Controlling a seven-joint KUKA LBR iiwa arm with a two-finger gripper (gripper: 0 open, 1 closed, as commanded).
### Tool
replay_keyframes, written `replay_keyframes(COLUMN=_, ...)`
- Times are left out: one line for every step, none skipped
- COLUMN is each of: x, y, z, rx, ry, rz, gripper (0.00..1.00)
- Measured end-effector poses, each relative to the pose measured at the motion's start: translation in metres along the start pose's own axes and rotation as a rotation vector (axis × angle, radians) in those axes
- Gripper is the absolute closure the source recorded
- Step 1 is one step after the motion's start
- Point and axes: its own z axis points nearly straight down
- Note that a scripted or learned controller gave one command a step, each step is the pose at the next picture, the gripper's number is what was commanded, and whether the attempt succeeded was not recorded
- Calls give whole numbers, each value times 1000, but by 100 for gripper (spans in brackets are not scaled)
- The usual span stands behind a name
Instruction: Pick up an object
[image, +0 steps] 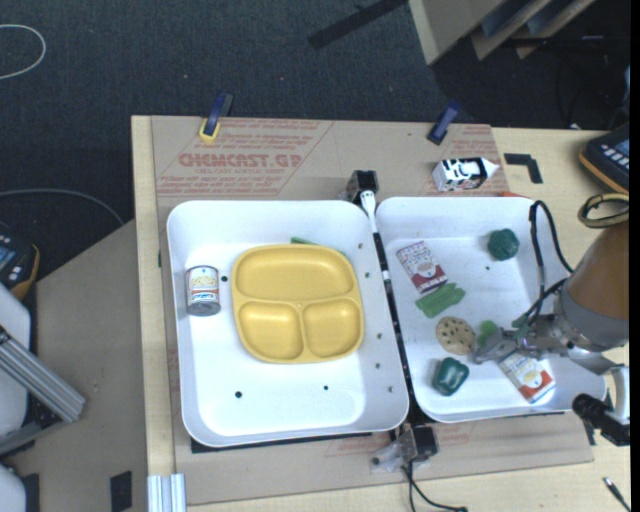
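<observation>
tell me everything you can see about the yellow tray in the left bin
The yellow tray looks like smooth matte plastic with rounded corners. It has three compartments: one wide one across the far side and two smaller ones side by side nearer the camera. It lies flat, open side up, about mid-floor in the left bin. A small can stands close by its left edge; a green scrap peeks from behind its far rim.

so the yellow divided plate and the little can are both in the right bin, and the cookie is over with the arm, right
Not quite. The yellow divided plate and the little can sit in the left bin, not the right one, as the camera view shows. The cookie does lie in the right bin, near the gripper.
</observation>
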Motion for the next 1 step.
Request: replay_keyframes(x=-1, y=1, z=-13, rx=-7, ry=-3, rz=1, gripper=100)
